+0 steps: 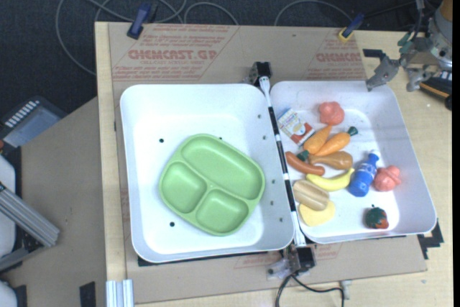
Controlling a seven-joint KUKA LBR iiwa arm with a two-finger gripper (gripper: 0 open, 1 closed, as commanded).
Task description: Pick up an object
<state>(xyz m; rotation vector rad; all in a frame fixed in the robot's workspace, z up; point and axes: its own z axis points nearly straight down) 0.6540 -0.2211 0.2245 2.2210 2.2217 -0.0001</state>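
Camera view: slanted look down on two white bins side by side.
Pincer point(399, 73): hangs over the far right corner of the right bin point(402, 127), its two fingers spread apart, nothing between them.
Right bin: holds all the small toy foods, well apart from the pincer.
Pink lump point(330, 112): nearest the pincer, in the far part of the right bin.
Small packet point(293, 124): just left of the pink lump, near the bin's left wall.
Carrots point(329, 141): two orange ones, side by side, nearer the camera than the pink lump.
Hot dog point(305, 165): below the carrots, touching a banana point(332, 181).
Blue bottle point(363, 175): right of the banana, beside a second pink piece point(388, 178).
Bun point(310, 192): over a yellow disc point(318, 213) at the near left of the right bin.
Dark fruit point(376, 217): near right corner of the right bin.
Left bin point(144, 118): beside the right bin, holding a green divided plate point(210, 184).
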